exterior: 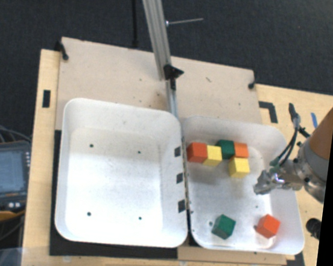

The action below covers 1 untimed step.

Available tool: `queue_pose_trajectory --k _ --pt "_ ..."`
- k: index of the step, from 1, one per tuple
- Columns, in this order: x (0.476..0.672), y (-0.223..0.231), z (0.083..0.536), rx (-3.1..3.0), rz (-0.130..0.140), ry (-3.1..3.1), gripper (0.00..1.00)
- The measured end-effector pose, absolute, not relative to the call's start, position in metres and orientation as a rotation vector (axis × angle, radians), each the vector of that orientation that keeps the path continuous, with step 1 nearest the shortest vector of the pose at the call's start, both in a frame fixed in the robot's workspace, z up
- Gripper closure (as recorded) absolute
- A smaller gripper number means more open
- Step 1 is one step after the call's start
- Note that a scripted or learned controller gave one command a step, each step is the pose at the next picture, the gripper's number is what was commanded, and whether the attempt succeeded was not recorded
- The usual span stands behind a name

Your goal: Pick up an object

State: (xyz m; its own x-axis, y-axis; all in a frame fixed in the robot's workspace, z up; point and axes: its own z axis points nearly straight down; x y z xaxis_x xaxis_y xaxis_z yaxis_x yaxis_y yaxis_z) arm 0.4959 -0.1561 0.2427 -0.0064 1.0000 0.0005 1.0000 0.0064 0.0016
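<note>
Two shallow white plastic bins sit side by side on the pale wooden bench [155, 79]. The left bin [65, 164] fills the centre-left of the frame, and the right bin [215, 130] lies right of centre. Near the upper part of the right bin stands a tight cluster of small cubes: an orange cube [197, 152] touching a yellow cube [213, 155], a dark green cube [226, 148] just behind, another orange cube [241, 150] beside it, and a second yellow cube [240, 166] in front. Lower in that bin, a lone green cube [223, 226] and a lone orange cube [268, 225] lie well apart. The grey metal gripper [264, 186] hangs over the bin's right side, between the cluster and the lone orange cube, grasping nothing; how wide it stands cannot be told.
</note>
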Motion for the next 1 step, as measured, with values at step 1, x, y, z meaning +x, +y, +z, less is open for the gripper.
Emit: queue_pose_trajectory --k 1 --pt "0.5031 -0.1097 0.2509 2.211 0.005 2.228 1.0"
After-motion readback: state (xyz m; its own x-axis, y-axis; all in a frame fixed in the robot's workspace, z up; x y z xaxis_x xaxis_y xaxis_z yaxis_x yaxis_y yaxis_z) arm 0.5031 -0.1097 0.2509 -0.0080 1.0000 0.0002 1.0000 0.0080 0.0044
